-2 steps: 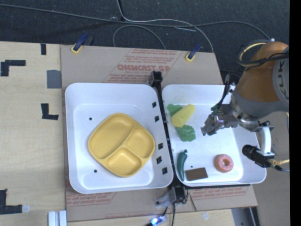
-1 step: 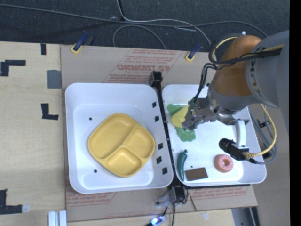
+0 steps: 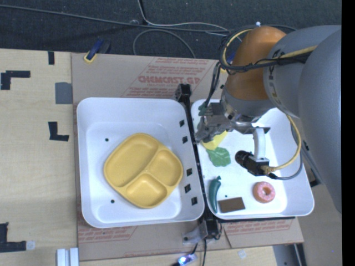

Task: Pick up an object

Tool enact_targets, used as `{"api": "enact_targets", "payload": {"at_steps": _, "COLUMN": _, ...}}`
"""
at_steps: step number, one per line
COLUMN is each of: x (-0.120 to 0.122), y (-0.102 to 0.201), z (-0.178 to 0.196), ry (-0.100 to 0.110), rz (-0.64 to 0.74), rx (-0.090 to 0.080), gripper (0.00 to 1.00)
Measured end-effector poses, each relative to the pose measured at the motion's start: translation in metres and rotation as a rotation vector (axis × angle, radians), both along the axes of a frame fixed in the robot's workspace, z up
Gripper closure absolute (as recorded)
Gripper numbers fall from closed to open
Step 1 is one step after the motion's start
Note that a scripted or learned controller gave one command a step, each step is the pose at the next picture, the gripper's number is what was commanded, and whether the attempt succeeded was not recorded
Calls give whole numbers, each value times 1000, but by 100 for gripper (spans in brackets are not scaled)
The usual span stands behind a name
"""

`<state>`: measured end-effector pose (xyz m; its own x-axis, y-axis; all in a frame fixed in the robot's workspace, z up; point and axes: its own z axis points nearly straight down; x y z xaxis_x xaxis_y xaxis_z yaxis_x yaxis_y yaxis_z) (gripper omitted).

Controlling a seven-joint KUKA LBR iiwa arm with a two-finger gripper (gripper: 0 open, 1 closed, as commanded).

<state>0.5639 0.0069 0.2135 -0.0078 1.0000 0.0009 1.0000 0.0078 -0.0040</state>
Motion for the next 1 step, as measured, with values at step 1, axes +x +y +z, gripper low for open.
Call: {"api": "enact_targets", "payload": {"at_steps": 1, "x": 15, "y": 50, "z": -9, "ry": 2, "rz": -1, "rx": -1, "gripper": 100}}
